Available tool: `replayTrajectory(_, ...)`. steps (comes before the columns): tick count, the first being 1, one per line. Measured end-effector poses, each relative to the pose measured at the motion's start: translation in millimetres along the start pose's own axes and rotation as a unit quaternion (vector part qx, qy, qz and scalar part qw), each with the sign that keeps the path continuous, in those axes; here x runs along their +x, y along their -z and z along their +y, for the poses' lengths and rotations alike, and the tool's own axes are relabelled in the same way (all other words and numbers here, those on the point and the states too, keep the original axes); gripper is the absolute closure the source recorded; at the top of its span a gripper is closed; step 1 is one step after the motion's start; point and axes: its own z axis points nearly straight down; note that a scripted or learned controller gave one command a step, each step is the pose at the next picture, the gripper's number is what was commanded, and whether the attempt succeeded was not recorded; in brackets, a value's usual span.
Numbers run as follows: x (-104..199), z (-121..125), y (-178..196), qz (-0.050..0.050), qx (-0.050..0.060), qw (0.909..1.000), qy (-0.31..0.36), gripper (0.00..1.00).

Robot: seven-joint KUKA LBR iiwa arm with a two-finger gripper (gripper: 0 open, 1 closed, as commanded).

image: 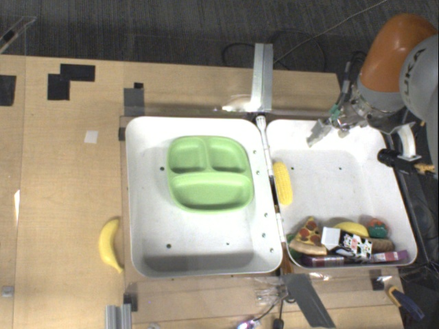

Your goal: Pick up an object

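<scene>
Two white bins side by side | left bin (137, 184) bearing green divided tray (209, 172) | right bin (329, 170): corn cob (282, 182) against left wall, toy pile (346, 240) along near edge | gripper (321, 133) above far side, nothing pinched, finger state unclear | banana (110, 244) on bench beside left bin

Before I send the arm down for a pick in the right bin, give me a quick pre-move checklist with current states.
1. Targets present: ok, corn cob by the divider, toy pile at the near wall.
2. Gripper over the right bin: ok, at its far edge.
3. Gripper carrying nothing: ok, nothing visible at its tip.
4. Corn cob isolated: ok, apart from the pile.
5. Jaws open: cannot tell.
6. Green tray out of the way: ok, in the left bin.
</scene>
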Motion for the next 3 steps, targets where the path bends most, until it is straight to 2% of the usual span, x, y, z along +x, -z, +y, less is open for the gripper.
replayTrajectory(1,55,-16,146,0.000,-0.001,0.9972,0.075,0.00)
replayTrajectory(2,92,26,41,0.002,0.002,0.9991,0.043,0.00)
replayTrajectory(3,48,-26,-43,0.001,0.001,0.9881,0.154,0.00)
